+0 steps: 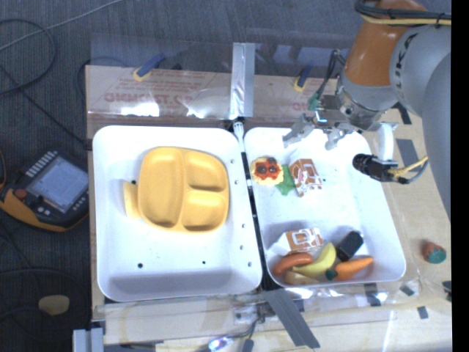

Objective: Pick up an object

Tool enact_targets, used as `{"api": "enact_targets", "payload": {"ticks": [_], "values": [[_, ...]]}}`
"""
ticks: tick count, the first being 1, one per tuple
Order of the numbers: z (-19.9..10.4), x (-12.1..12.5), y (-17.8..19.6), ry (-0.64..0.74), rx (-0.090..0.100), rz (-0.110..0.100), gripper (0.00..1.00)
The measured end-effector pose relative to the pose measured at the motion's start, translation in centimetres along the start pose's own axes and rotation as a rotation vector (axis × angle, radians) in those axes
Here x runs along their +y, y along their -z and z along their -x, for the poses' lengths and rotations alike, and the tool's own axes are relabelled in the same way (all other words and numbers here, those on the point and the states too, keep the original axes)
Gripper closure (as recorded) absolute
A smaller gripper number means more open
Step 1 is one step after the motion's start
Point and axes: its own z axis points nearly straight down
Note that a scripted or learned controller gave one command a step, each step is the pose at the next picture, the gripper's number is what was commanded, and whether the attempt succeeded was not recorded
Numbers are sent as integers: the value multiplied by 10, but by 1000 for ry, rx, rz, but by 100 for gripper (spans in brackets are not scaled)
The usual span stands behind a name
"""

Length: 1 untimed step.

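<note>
The arm is reaching in over the far edge of the right bin, and its bulk is covering the bin's far right corner; the arm itself is running off the frame. The pincer is hovering just inside that far edge, its two grey fingers spread apart and pinching nothing.

Just nearward of the pincer, a round orange-and-red toy and a small red-and-white block are sitting side by side, a green scrap between them, too small to name. Down in the right bin's near end a pile is crowding together: a second red-and-white block, a banana, a black piece, an orange carrot-like piece and a reddish sausage shape. They are overlapping, so their outlines are hard to follow.

Between the pair and the pile, the right bin's floor is lying bare and open, and so is the strip along its right wall.

Left of the right bin, touching it, the left bin is holding a yellow divided tray, which is hiding part of something yellow beneath its left edge.

Both bins are resting on the table, with a cardboard sheet and clear plastic behind them. Beyond the left bin, on dark carpet, a handheld control pendant is lying among cables.
</note>
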Motion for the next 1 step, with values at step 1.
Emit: {"api": "enact_targets", "payload": {"ticks": [1], "values": [[36,-5,-119,40,-3,5,0]]}}
